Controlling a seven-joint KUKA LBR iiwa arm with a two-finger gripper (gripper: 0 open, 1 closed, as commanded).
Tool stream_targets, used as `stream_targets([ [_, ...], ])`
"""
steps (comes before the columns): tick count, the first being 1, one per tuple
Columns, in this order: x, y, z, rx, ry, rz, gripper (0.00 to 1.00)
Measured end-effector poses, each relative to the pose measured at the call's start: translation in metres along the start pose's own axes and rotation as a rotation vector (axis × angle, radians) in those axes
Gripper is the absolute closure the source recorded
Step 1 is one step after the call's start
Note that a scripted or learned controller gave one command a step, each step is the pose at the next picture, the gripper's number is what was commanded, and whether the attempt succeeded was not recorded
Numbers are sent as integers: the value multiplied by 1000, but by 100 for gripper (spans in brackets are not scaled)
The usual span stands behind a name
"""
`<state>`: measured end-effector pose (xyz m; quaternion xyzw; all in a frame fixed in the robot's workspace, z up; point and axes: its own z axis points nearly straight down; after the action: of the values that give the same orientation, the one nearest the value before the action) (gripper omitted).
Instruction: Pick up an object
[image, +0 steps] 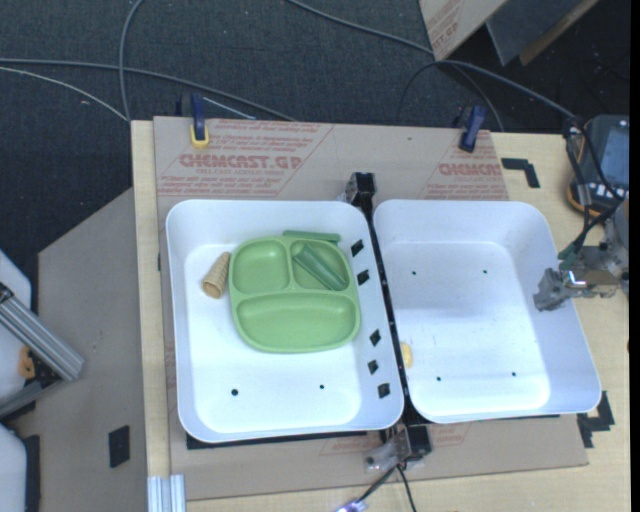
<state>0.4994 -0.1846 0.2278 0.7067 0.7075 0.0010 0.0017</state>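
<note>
From my remote seat, the end effector (556, 290) sat at the right white bin's (520, 395) far edge; couldn't tell its grip state. Likely pick targets, a green divided plastic plate (295, 300) and tan cone (215, 275), sat in the left white bin (260, 400), probably staged there.

Two white bins (190, 300), blue clamps (199, 120)

Bench (250, 150) under two white bins (270, 400), side by side.
</note>
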Motion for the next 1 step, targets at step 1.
stream_targets([
  [1, 51, 15, -11, 0, 2, -5, 100],
])
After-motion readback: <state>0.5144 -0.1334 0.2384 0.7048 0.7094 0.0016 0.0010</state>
